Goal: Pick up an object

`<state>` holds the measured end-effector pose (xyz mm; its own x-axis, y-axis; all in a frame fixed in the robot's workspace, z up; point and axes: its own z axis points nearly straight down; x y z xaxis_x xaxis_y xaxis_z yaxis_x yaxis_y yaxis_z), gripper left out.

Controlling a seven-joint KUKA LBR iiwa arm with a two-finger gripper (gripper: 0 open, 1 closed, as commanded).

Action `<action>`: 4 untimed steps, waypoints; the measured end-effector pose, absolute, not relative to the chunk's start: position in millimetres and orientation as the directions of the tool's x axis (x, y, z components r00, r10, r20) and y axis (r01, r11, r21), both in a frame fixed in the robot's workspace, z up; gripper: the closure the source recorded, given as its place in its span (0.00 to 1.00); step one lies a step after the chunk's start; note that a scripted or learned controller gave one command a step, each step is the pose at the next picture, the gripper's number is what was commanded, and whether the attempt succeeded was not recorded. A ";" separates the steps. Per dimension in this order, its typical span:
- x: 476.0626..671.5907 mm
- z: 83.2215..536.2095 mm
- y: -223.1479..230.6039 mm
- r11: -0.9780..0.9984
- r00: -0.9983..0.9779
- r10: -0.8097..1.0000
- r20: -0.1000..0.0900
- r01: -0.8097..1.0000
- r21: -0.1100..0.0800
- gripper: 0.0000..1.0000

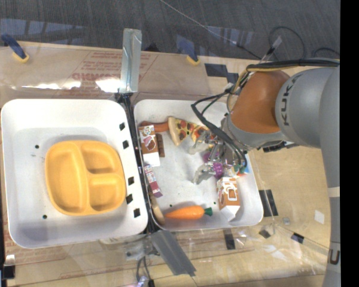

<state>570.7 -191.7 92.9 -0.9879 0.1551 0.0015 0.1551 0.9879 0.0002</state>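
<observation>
My gripper (214, 163) reaches down into the right bin (185, 172), near its right side. Cables and the orange wrist band (257, 103) cover much of it. A purple and grey piece (206, 171) lies right at its tip. Just below the tip is a small brown and white carton (228, 194). A toy pizza slice (182, 130) lies to its upper left. An orange carrot (184, 213) rests along the bin's near wall. Two snack bars (148, 140) (153, 182) lie by the left wall.
The left bin (18, 130) holds a yellow divided plate (84, 176). A brown sausage-like toy (160, 126) sits at the right bin's top left. The grey arm (311, 106) spans the right side of the bench.
</observation>
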 end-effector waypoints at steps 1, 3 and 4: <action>519.7 93.6 -208.4 0.996 -0.996 0.092 -0.004 0.092 0.000 0.00; 519.6 94.2 -210.8 0.999 -0.999 0.054 -0.006 0.054 -0.002 0.00; 483.0 94.5 -209.1 0.999 -0.999 0.041 -0.010 0.041 -0.002 0.00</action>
<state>483.0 -209.1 94.5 -0.9991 0.0409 -0.0102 0.0410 0.9992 -0.0020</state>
